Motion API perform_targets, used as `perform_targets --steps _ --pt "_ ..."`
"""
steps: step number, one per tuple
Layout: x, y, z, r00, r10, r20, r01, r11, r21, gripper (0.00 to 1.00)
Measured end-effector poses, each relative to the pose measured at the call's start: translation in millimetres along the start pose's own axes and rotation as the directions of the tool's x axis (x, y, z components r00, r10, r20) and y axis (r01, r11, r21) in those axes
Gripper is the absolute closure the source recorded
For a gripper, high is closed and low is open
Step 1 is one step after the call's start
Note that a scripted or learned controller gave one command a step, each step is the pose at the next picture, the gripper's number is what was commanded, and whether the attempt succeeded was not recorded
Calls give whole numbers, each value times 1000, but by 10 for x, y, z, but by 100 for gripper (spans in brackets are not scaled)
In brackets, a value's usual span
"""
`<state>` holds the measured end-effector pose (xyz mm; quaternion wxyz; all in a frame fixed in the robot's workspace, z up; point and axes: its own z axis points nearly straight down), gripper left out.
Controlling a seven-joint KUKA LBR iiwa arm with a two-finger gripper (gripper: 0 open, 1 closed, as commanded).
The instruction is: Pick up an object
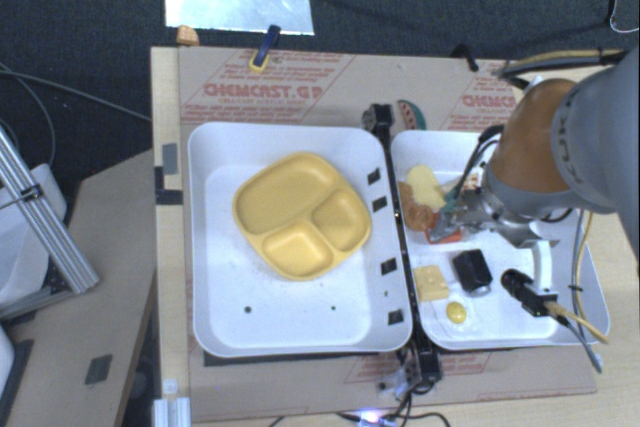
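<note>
Our hand (455, 212) hung low over a red-orange crumpled item (441, 234), which lay just beyond the black rectangular block (472, 270) inside the shallow white bin (590, 315). We could not tell whether the hand was spread or pressed together. A pale yellow square slice (432, 282) lay just beside that block.

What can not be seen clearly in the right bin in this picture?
- Camera view: the far right part of the right bin is hidden under the arm.
- Camera view: the red-orange thing beside the gripper is partly covered by it and too blurred to name.
- Camera view: the small yellow round thing is too small to identify.
</note>
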<state>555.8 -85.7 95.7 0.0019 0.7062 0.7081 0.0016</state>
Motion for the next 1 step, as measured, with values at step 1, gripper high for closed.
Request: perform_targets --steps 1 --pt "582 48 -1141 1000 -8 -3 8 1000 -7 100"
